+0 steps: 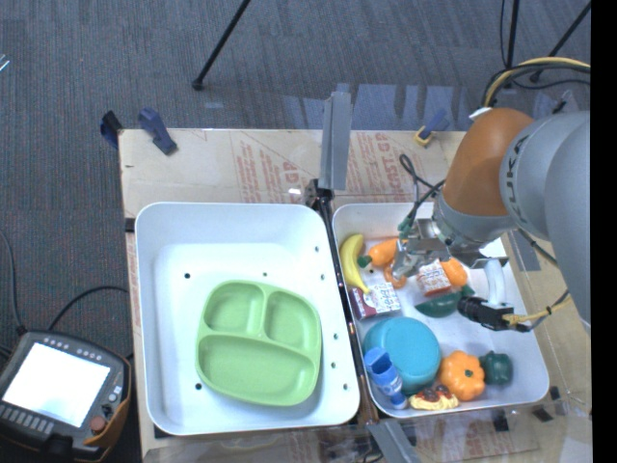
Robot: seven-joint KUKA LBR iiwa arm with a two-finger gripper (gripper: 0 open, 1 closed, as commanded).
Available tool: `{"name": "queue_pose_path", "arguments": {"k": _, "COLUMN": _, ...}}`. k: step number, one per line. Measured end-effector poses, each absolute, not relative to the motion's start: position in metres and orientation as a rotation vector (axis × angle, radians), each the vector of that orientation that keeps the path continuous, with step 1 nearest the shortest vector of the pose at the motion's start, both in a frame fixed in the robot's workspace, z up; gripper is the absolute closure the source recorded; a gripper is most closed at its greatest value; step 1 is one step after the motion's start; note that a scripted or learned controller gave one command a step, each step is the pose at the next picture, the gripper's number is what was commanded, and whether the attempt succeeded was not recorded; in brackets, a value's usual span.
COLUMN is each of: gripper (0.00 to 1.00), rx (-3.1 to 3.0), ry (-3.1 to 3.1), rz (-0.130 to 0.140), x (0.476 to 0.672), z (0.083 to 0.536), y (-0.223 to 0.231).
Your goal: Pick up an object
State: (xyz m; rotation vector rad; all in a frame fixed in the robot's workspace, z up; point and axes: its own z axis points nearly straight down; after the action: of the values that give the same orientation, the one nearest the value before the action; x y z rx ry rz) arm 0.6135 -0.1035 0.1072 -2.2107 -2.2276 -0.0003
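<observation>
My gripper [408, 257] is low in the right bin [533, 353], at its back part, among the toys. It hangs over an orange toy [382, 251], with a yellow banana [351, 259] just to its left. An orange and white packet [440, 276] lies just right of it, and a dark green piece [440, 306] sits below that. A small snack packet [380, 301] lies in front of the gripper. I see nothing lifted off the bin floor.
A blue bowl [406, 347], blue bottle [385, 373], orange pumpkin [463, 375], green pepper [496, 367] and pizza slice [434, 399] fill the right bin's front. The left bin [169, 239] holds a green divided plate [258, 341]. A tablet [58, 384] lies on the floor at left.
</observation>
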Motion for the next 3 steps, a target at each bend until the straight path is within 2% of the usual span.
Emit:
{"name": "queue_pose_path", "arguments": {"k": 1, "gripper": 1.0, "rx": -1.965, "ry": -2.455, "rz": -0.004, "x": 0.59, "z": 0.19, "y": -0.078}}
{"name": "queue_pose_path", "arguments": {"k": 2, "gripper": 0.0, "rx": -1.965, "ry": -2.45, "rz": 0.001, "x": 0.588, "z": 0.187, "y": -0.079}}
{"name": "queue_pose_path", "arguments": {"k": 3, "gripper": 0.0, "rx": -1.775, "ry": -2.601, "rz": -0.01, "x": 0.605, "z": 0.095, "y": -0.093}}
